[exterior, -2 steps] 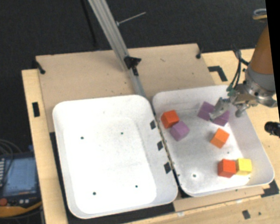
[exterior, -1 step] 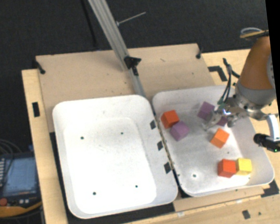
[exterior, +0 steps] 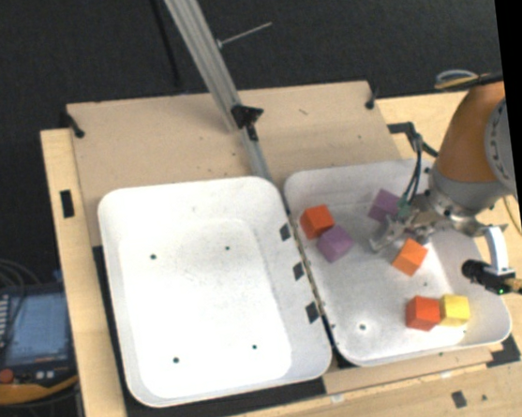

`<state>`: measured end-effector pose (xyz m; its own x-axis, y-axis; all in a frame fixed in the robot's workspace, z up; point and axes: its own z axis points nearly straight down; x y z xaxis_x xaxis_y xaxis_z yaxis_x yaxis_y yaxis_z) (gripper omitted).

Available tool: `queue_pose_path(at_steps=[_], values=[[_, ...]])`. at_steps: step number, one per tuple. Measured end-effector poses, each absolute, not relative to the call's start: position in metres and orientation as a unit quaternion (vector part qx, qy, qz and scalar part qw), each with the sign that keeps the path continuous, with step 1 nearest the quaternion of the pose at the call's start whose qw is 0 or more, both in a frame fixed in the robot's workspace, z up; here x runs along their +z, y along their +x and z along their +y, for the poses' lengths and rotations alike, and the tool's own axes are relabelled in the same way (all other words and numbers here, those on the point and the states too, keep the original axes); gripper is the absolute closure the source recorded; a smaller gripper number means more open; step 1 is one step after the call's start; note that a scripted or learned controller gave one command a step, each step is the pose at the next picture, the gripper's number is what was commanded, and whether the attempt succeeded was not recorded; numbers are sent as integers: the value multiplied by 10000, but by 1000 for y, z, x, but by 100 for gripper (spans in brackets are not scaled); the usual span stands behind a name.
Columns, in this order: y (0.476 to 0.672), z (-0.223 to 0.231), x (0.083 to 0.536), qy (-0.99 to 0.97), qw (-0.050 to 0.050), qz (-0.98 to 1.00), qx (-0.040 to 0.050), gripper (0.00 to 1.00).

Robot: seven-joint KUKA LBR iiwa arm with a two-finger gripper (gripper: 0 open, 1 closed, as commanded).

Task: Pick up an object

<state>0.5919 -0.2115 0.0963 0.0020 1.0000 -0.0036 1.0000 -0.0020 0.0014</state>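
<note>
Small orange cube (exterior: 409, 256) tilted on one corner in the right white plastic bin (exterior: 371, 336), touching or just under the two-finger metal gripper (exterior: 398, 230), on the side toward the bin's near rim. Can't tell open or closed, too blurry. Purple block (exterior: 385, 204) just behind, red and yellow cubes (exterior: 437, 310) nearer that rim.

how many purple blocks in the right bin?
2. One purple block sits just below-right of the orange cube near the bin's left wall. The other purple block lies further right, beside the pincer. The arm may hide more.
</note>
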Motion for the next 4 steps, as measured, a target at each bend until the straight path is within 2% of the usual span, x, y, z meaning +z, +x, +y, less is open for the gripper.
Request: queue_pose_path(at_steps=[1,2,4], values=[[594,-212,110,7091,37,7051,15,100],[597,-214,175,7064,42,7078,20,100],[604,-214,272,7057,37,7085,18,100]])
